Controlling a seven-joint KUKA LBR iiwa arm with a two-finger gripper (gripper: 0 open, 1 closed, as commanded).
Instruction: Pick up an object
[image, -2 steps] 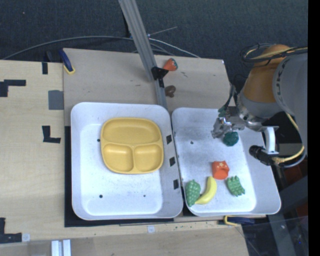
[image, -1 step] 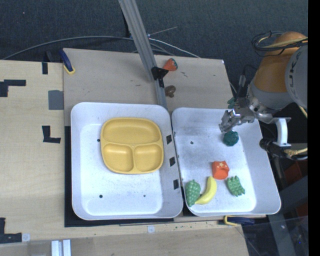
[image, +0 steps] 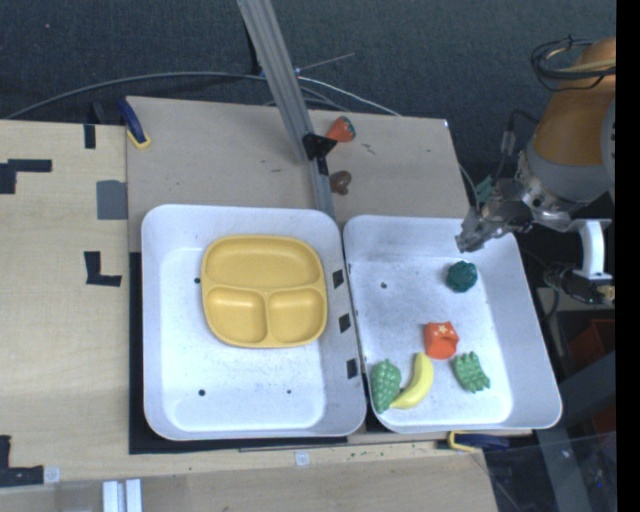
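Note:
The right bin (image: 400, 260) holds a dark green round toy (image: 461, 276), a red toy (image: 440, 339), a yellow banana (image: 416, 382), a green bumpy toy (image: 386, 380) at the banana's left and another green leafy toy (image: 470, 371) at the lower right. My gripper (image: 472, 237) hangs over the bin's upper right corner, just above and slightly right of the dark green toy. Nothing shows between its fingers. The grey arm with its orange band (image: 575, 120) comes in from the right.
The left bin (image: 170, 330) holds a yellow sectioned plate (image: 265, 290). A grey metal post (image: 285, 85) runs from the top down to the bins' shared edge. A small orange item (image: 342, 128) and a brown one (image: 340, 182) lie on the bench behind the bins.

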